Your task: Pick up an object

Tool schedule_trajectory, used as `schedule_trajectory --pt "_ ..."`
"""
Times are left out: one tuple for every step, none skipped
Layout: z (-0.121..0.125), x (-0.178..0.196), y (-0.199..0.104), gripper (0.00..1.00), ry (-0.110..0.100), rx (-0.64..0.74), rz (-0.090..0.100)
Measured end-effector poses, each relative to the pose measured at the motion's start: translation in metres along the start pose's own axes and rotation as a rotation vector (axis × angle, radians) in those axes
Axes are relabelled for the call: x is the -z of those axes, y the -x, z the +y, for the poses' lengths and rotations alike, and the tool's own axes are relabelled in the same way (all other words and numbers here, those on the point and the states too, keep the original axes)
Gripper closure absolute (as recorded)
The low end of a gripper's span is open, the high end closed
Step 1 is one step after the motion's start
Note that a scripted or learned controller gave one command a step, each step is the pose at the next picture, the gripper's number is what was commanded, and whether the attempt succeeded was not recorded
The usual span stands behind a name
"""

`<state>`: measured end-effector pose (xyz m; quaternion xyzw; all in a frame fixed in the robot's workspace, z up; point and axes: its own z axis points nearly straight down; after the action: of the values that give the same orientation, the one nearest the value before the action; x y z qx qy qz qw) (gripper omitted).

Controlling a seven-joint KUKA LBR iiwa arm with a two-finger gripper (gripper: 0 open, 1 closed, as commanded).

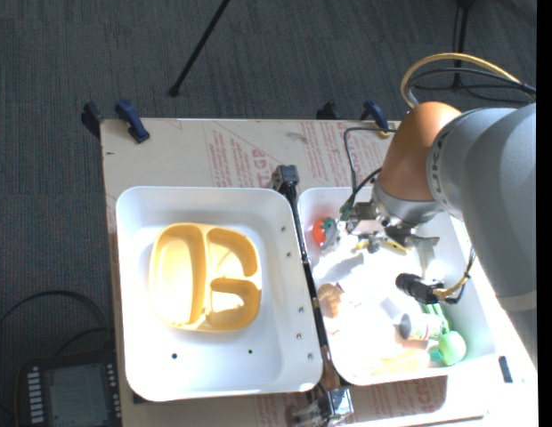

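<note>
My gripper (pixel 372 235) hangs low over the back part of the right bin (pixel 467 238), under the grey arm and its orange band. Just left of it lies a small red and green object (pixel 323 230), close to the bin's left wall and apart from the gripper. Further forward in that bin lie a brown object (pixel 329 299), a white cylinder with a pink end (pixel 417 328), a green object (pixel 450 346) and a flat yellow piece (pixel 396 364). Nothing is seen held by the gripper.
The left bin (pixel 138 212) holds a yellow divided plate (pixel 206 276). A black clamp (pixel 286 178) sits at the back where the two bins meet. Blue clamps (pixel 131 118) grip the bench's far edge. A tripod leg stands on the carpet behind.
</note>
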<state>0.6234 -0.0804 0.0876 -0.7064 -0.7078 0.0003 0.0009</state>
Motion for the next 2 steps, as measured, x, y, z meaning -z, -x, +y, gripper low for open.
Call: schedule_trajectory --pt "0.0000 0.0098 -0.0002 1.00 -0.001 0.002 0.001" --pt "-0.0001 0.0095 -0.0003 0.00 -0.002 0.003 0.001"
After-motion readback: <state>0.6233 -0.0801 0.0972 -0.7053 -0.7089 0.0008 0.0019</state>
